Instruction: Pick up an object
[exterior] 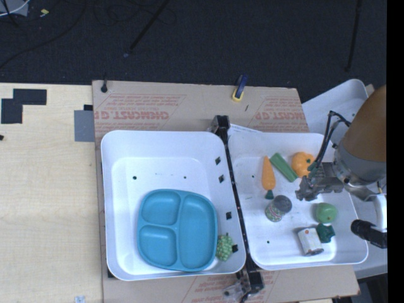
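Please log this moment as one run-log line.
hand: over right bin, nothing seen held | nearest: can, green apple | left bin: blue plate, grapes

The setting is a robotics laboratory or test cell, not a home or shop. Indicators:

A grey industrial arm (369,137) with an orange band reaches in over the right edge of the bench (44,201). Two shallow white bins sit side by side on a flattened printed cardboard sheet (164,106) laid on the light wooden bench top. The left bin (164,150) holds a blue divided plate (177,229); the right bin (252,144) holds small toy foods and test items such as a toy carrot (269,174). Loose cables (19,5) run over the dark floor beyond the far edge. Black tape patches (22,103) mark the bench near its far left corner
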`<action>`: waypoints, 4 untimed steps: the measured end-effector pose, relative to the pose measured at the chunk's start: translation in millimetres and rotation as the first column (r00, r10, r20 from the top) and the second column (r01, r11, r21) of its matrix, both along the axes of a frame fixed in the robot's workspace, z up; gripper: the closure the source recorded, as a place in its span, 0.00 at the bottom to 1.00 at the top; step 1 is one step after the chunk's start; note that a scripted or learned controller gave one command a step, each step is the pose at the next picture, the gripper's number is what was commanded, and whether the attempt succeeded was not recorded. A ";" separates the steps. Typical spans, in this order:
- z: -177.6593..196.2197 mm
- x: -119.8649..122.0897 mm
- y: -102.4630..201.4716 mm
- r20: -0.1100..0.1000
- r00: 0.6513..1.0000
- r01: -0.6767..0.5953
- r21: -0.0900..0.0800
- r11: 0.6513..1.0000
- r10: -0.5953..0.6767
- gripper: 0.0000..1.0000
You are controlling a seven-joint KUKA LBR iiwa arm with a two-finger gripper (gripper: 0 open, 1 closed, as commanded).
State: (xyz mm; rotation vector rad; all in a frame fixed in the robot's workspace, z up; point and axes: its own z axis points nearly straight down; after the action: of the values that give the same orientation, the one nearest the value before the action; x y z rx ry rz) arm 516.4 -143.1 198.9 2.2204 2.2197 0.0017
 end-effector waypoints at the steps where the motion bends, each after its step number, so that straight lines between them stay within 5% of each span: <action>1: 30.2 0.5 -0.6 -0.001 1.000 0.000 0.001 1.000 0.000 1.00; 4: 13.6 84.2 141.2 -0.003 1.000 -0.005 0.003 1.000 0.005 1.00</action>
State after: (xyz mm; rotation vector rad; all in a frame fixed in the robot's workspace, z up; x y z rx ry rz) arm 600.6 -1.9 212.5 2.2181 2.2283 0.0015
